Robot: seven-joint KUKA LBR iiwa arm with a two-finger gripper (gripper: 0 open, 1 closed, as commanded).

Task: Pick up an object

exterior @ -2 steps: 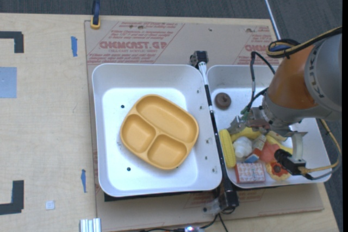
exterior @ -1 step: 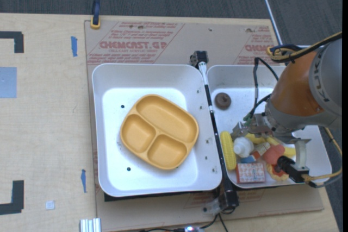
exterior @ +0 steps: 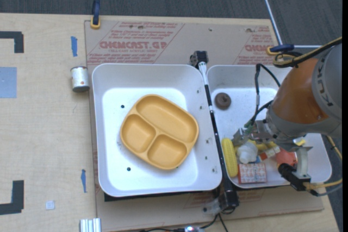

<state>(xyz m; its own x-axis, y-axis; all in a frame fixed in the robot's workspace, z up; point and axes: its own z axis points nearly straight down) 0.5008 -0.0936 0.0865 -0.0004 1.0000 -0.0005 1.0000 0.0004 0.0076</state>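
In the right bin (exterior: 239, 87) the arm's orange band and wrist hang low over a pile of small objects. The gripper (exterior: 254, 141) reaches down into that pile from the right. Under and around it lie a yellow corn cob (exterior: 230, 156) against the bin's left wall, a white rounded item (exterior: 247, 154), a red and white packet (exterior: 252, 173), a red piece (exterior: 286, 158) and some yellow bits (exterior: 265, 145). A small brown disc (exterior: 222, 99) lies apart at the bin's far left. The wrist hides the fingertips.
The left bin (exterior: 109, 117) holds a yellow three-compartment plate (exterior: 159, 131). A metal cylinder (exterior: 80, 78) stands left of that bin on the bench. A black clamp (exterior: 199, 57) sits at the top of the divider between the bins. Cables trail from the arm at the lower right.
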